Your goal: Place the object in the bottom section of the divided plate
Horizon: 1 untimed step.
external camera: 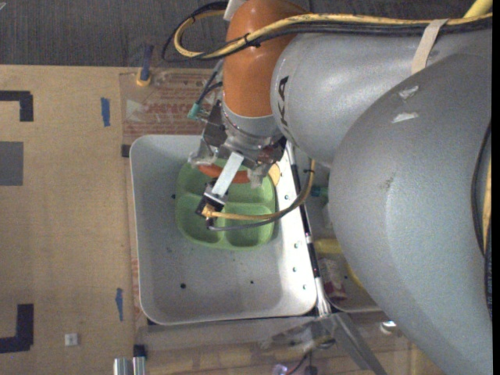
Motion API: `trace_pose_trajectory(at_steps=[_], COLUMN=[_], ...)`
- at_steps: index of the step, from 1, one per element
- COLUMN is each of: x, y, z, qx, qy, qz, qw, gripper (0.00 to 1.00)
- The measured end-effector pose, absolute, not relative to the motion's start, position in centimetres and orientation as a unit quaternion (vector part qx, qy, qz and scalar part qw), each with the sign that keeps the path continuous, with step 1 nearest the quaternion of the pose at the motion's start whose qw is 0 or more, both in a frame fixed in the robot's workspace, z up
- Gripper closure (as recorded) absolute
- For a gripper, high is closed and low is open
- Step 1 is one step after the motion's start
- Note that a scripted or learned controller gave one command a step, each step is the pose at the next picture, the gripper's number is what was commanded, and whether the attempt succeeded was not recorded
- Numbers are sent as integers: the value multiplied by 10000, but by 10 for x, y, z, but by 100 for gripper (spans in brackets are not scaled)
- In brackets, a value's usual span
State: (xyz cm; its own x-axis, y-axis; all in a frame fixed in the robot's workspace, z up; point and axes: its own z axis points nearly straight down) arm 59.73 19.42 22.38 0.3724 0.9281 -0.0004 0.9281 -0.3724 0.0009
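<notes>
Gripper: the gripper [234,161] hangs low over the upper part of the green divided plate [262,233]. The wrist and its orange band cover it from above, so I cannot tell whether it is apart, together or clamped on anything.
Object, place: a reddish-orange thing [255,177] shows as thin slivers just under the gripper, over the plate's top end. Whether it is gripped or already lying on the plate cannot be told.
Object, look: warm red-orange and smooth where it shows; its shape and kind are too hidden to name.
Plate: pale green, ridged into compartments, lying in the upper half of the left white bin [156,241], nearer that bin's right wall.
Step, as I judge it: the placing is not yet done, since the thing sits at the top end and the target section lies toward the bin's lower edge.
Risk, wrong section: a release here would likely leave it in the top compartment.
Risk, ridge: set down on a divider, it could tip into the neighbouring section.
Risk, plate shift: the plate looks loose in the bin, so a low gripper crossing it could catch a ridge and drag it.
Risk, empty carry: if the hold is weak or absent, the arm would move on without the thing.
Worktop: the tan worktop [62,209] beside the bin carries blue tape marks.
</notes>
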Motion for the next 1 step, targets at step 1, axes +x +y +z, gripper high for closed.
trace_pose_trajectory(at_steps=[1], x=[594], y=[228], z=[201], qx=[6937], qy=[7203], qz=[-13], qw=[-13], gripper=[100])
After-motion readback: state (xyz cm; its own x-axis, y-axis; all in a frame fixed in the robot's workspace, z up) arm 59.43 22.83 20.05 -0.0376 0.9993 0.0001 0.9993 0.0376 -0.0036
